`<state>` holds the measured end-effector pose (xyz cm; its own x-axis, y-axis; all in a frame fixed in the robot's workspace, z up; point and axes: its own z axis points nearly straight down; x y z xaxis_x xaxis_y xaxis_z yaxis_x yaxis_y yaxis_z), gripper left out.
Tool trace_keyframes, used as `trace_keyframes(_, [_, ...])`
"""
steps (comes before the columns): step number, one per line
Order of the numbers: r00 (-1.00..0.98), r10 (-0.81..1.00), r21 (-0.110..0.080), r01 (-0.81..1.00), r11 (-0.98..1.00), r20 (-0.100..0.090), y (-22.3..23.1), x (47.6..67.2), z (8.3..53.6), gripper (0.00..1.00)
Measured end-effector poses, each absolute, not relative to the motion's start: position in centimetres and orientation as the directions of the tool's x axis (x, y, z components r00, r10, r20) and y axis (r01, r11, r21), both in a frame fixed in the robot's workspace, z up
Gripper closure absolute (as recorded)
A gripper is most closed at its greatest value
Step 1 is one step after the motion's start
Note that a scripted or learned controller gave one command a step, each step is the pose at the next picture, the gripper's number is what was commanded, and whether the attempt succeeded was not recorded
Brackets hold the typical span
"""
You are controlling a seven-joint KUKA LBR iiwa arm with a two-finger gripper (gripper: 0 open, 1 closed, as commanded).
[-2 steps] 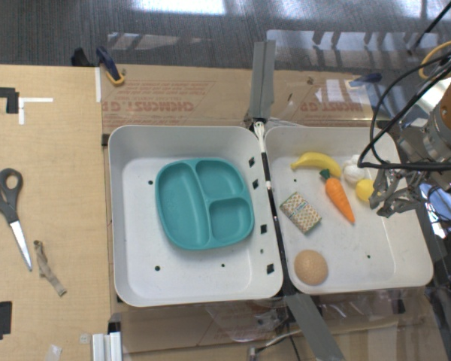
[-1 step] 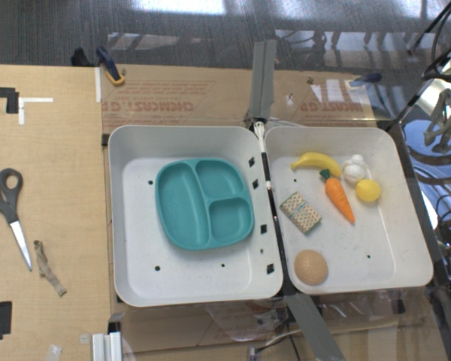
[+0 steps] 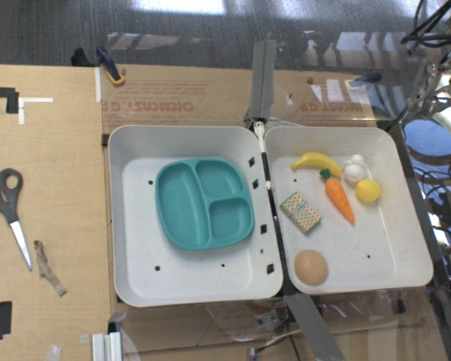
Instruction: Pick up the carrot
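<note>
The carrot [image 3: 338, 196] is orange with a small green top and lies slanted in the upper middle of the right bin [image 3: 406, 239]. Its green end points up-left toward a yellow banana [image 3: 316, 161]. A white garlic bulb [image 3: 354, 168] and a yellow lemon [image 3: 368, 190] sit just to the carrot's right, close beside it.
A patterned small box [image 3: 301, 212] lies left of the carrot and a tan egg-like ball [image 3: 311, 267] sits near the right bin's front. The left bin [image 3: 128, 224] holds a teal divided plate [image 3: 205, 203]. Scissors [image 3: 9, 209] lie on the bench at far left.
</note>
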<state>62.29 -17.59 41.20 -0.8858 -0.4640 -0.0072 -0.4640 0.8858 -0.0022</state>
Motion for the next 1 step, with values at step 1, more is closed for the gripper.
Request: trace_keyframes(1, [-0.907,-0.42,-0.003,-0.42,0.907,-0.008,-18.72,66.04,40.71,1.0])
